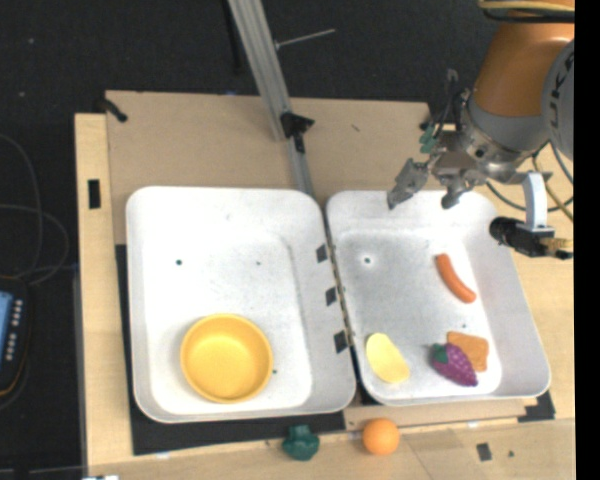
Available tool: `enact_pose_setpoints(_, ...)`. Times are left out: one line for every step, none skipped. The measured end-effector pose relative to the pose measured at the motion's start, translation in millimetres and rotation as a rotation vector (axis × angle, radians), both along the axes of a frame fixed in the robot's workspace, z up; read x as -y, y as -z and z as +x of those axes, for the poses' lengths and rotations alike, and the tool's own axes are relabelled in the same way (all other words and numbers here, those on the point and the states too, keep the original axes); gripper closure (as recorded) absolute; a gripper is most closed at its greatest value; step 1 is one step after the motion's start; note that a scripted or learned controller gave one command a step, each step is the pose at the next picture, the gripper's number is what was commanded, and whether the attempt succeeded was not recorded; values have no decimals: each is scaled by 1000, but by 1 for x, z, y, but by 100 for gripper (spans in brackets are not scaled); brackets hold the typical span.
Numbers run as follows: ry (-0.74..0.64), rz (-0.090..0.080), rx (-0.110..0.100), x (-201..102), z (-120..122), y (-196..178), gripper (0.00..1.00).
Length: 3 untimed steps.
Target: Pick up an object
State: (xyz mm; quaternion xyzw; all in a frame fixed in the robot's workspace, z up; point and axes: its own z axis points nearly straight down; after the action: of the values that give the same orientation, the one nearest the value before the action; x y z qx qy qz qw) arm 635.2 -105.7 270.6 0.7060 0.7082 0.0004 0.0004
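Camera view: left bin (pixel 160 228) holds yellow bowl (pixel 226 357); right bin (pixel 500 268) holds carrot (pixel 455 277).

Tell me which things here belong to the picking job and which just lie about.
For the job:
gripper, fingers open, above the right white bin
long orange carrot-shaped toy
flat yellow oval piece
purple grape-like toy
yellow round bowl

Lying about:
small orange ball
dark green toy
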Motion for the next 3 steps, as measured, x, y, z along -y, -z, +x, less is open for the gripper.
enact_pose_setpoints(0,0,0,0,0,0,0)
enact_pose_setpoints(3,-2,-3,3,8,45,0)
enact_pose_setpoints(4,-1,-6,-3,4,105,0)
